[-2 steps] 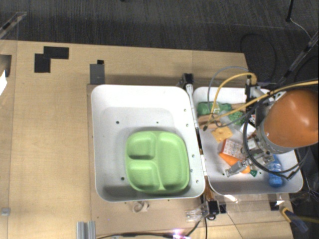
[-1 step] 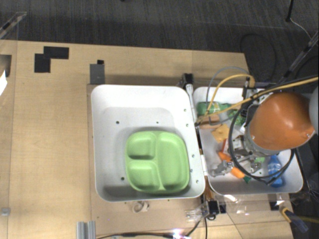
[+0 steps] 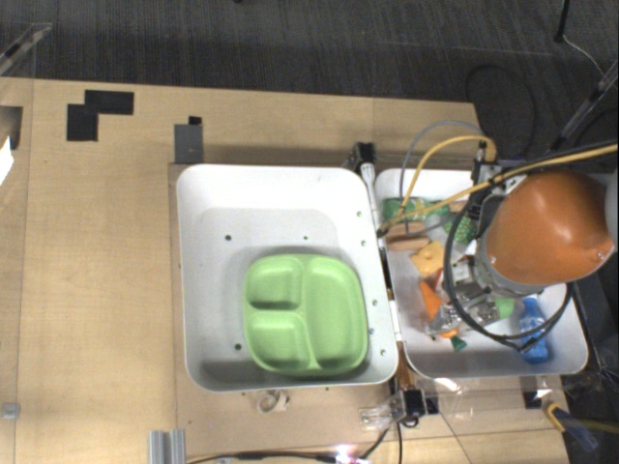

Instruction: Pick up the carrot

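The carrot (image 3: 432, 300) is an orange piece lying in the right bin (image 3: 571, 356), near its left wall, with a green tip toward the bin's front. My gripper (image 3: 467, 304) hangs low over that bin, just right of the carrot and very close to it. The arm's orange band (image 3: 547, 226) and a tangle of cables hide much of the gripper. I cannot make out whether the carrot is touched.
A green divided plate (image 3: 306, 310) lies in the left bin (image 3: 222, 211). In the right bin, a tan-yellow item (image 3: 427, 256) sits behind the carrot, a blue item (image 3: 533, 333) to the right, and a green item (image 3: 398, 208) at the back left.
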Available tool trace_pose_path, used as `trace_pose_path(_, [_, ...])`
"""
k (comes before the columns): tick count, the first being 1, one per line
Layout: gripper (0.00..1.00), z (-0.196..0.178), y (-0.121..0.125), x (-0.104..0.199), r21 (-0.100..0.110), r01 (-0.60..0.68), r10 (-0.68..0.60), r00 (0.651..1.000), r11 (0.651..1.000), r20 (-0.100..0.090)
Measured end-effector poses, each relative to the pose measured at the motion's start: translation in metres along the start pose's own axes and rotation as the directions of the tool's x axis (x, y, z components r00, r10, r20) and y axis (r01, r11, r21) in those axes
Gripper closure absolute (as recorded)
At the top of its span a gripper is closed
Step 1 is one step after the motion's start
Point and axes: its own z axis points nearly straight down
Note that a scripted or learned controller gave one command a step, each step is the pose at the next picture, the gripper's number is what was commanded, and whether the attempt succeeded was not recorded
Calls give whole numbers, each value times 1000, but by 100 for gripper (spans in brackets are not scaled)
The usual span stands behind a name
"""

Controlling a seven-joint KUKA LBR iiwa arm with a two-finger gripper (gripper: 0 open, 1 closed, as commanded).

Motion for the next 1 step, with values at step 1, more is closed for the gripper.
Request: trace_pose_path(1, [100,-85,8,-32,-12,-352,352,936,936,-3])
